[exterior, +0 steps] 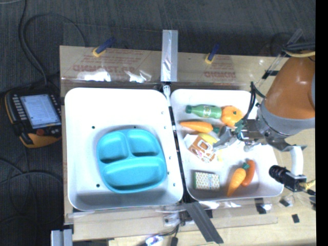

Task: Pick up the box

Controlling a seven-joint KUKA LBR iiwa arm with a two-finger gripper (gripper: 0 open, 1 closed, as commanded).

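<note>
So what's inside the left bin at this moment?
The left bin holds a blue divided tray, lying flat with three compartments, nothing visible in them. The bin floor under the tray is covered, so anything beneath it cannot be seen.

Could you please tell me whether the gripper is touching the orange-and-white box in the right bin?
Cannot tell. In the camera view the gripper sits right at the upper right edge of the box, with no plain gap, but contact is not clearly visible.
</note>
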